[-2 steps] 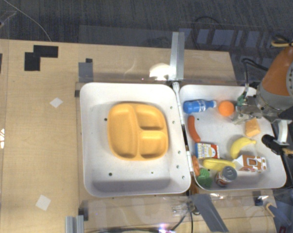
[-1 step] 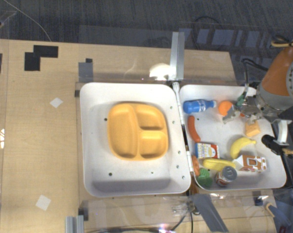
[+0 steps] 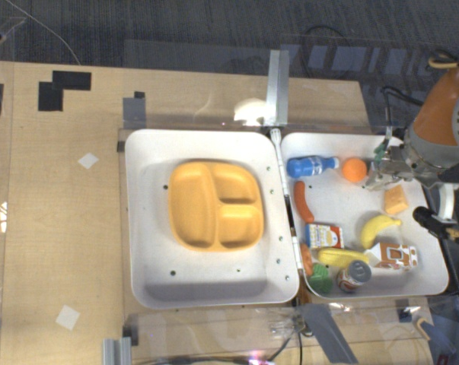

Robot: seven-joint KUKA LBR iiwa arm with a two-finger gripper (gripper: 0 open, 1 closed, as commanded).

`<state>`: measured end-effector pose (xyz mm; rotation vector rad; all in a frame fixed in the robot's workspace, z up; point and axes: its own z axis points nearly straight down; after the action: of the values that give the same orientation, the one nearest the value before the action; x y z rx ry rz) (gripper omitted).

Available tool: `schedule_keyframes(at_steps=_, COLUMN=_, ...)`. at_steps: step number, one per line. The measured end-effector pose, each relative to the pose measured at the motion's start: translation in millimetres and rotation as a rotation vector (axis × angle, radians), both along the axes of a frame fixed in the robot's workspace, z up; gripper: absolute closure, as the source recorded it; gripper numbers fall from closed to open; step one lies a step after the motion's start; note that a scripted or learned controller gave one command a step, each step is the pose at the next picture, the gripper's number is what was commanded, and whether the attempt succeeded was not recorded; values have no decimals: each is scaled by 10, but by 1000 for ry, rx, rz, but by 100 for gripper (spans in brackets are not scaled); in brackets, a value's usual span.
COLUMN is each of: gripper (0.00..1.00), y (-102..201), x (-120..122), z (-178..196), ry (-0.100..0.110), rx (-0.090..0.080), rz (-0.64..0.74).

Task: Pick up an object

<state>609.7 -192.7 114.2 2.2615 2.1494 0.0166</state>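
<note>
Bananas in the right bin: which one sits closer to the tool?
The curved banana just below the tan block. It lies nearer the tool than the flatter banana, which sits lower by the can.

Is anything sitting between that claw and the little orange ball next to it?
Nothing visible does. The gripper sits in the right bin, with the orange ball beside it across bare white floor. The blue bottle lies on the ball's far side.

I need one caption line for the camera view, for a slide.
The gripper hangs over the right bin near an orange ball; a yellow divided plate lies in the left bin.
</note>
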Motion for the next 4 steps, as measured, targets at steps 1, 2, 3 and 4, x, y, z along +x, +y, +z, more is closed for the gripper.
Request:
schedule_keyframes(at_steps=1, gripper=100, y=378, x=361, z=312, ry=15, rx=4, rz=176)
schedule_keyframes(at_steps=2, gripper=100, y=601, x=620, z=699, ry=13, rx=4, rz=165)
schedule_keyframes(at_steps=3, gripper=0, y=587, x=608, z=680, ry=16, rx=4, rz=164)
schedule_keyframes(at_steps=4, gripper=0, y=1186, x=-26, z=824, ry=16, rx=9, rz=19)
